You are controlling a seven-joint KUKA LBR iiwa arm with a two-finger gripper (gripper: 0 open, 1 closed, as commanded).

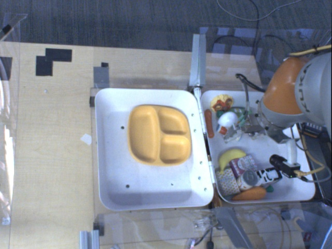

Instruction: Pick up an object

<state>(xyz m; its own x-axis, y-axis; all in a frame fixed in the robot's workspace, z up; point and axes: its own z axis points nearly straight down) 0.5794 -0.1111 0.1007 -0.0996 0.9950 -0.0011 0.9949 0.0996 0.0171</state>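
The right bin (306, 191) holds several toy foods. A white egg-shaped piece (226, 120) lies near its back left, beside a red sausage (209, 123) along the left wall and a colourful pizza-like piece (222, 102) behind it. Toward the front lie a yellow fruit (231, 157), a small can (244, 171), a waffle-patterned piece (226, 180), an orange carrot (250, 193) and a black-and-white bottle (277, 169). My gripper (244, 124) is down in the right bin, just right of the white piece and close against it. The wrist above hides its tip.
The left bin (114, 191) carries a yellow divided plate (158, 134) in its middle. A metal post (197, 61) stands behind the seam between the bins. Cables trail over the right bin's rear and right edge.
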